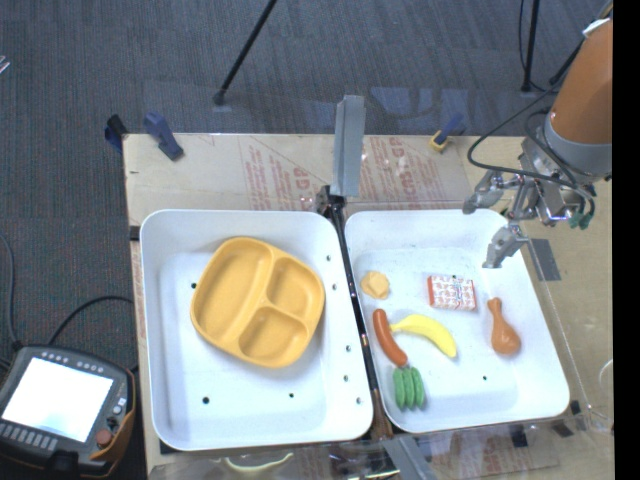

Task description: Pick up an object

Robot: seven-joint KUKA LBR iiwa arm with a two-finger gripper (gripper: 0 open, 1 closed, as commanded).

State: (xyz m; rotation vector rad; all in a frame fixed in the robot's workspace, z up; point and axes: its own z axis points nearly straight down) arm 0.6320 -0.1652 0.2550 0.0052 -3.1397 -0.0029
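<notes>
From my screen I see the claw (512,230) hanging over the far right corner of the right bin (560,368), at the end of the grey arm (585,88) with its orange band. Whether the claw is apart or together I cannot tell; the metal parts overlap from this angle, and I see nothing between them. All the pickable things lie in that right bin, nearer the camera than the claw. Closest is the red-and-white packet (452,292), just below and a little left of the claw. The drumstick (503,330) lies below the claw, near the bin's right side. Further left and lower lies the banana (428,332), with the sausage (389,337) beside it on its left, and the green bean pods (408,387) lie lower still, the farthest of these from the claw. A small tan piece (375,285) lies well left of the claw, by the divider between the bins. In the left bin (160,368), far to the claw's left, lies a yellow divided plate (258,301).
</notes>
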